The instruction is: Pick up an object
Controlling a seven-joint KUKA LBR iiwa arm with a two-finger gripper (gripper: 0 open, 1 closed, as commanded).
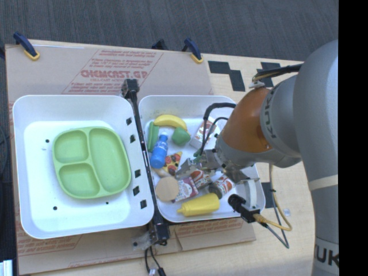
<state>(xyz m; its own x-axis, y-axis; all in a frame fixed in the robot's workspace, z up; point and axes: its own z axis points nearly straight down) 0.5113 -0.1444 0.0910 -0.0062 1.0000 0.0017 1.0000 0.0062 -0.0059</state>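
1. Claw down low in the right-hand shallow white bin, buried in the clutter near the bin's middle, with the grey arm and its orange band looming in from the right. The wrist hides the claw's tips, so whether it has hold of anything can't be told.
2. Right at the claw: a crumpled red-and-white packet, touching a round tan disc on its left.
3. Just below that, a yellow plastic squeeze bottle lies on its side along the bin's near wall.
4. Left of the claw, a small pile of red and yellow bits, then a blue plastic bottle with a white cap lying tilted beside a green cylinder.
5. Up top, a yellow toy banana curves over a green rounded toy fruit, the two touching.
6. Across the divider, the left white bin carries a pale green three-compartment plate.
7. Both bins sit on a cardboard sheet with red print, on the tabletop.
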